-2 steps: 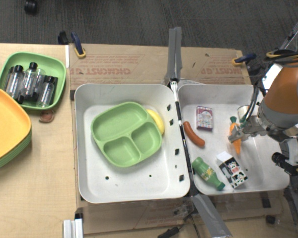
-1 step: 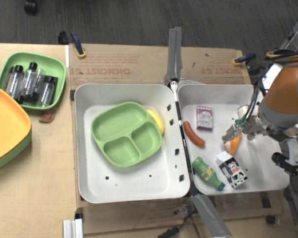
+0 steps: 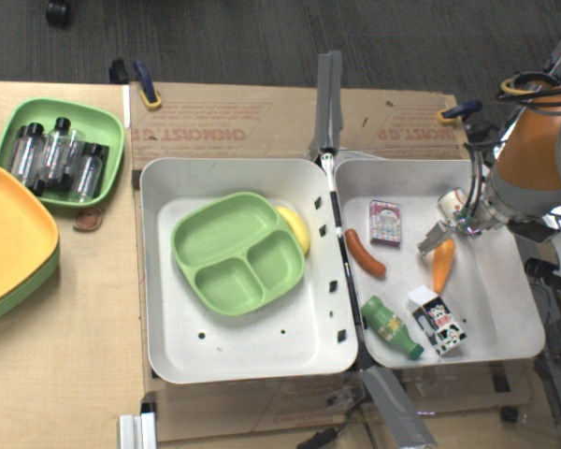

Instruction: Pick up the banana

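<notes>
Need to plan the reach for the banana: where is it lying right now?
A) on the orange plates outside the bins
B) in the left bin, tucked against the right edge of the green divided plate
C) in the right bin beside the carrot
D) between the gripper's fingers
B: the banana shows as a yellow shape in the left bin, partly hidden by the green divided plate, while the gripper is over the right bin by the carrot.

1. Floor: dark grey carpet, runs along 12 o'clock.
2. Chair castor on the carpet at 11 o'clock.
3. Worktop: light wood, left half.
4. Cardboard sheet with red print lies across the worktop's centre to 1 o'clock.
5. Blue clamps at 11 and 2 o'clock.
6. Light even, soft shadows.
</notes>
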You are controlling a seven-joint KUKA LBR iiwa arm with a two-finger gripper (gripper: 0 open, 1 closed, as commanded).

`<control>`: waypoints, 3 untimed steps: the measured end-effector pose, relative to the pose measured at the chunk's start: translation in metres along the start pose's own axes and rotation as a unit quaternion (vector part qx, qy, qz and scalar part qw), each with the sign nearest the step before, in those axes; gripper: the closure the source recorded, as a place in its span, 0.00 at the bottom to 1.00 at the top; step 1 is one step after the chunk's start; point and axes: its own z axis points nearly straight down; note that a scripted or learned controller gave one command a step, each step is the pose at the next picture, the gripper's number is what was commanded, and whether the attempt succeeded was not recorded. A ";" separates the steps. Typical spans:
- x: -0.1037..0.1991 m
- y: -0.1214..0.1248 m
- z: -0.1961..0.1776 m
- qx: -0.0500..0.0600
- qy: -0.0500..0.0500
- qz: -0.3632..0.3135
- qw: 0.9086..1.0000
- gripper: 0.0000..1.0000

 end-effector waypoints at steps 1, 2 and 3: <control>0.000 0.000 -0.009 -0.001 -0.001 0.000 1.000 1.00; -0.018 0.001 0.000 0.000 0.000 -0.065 0.998 1.00; -0.017 -0.004 0.000 0.000 0.000 0.083 0.997 1.00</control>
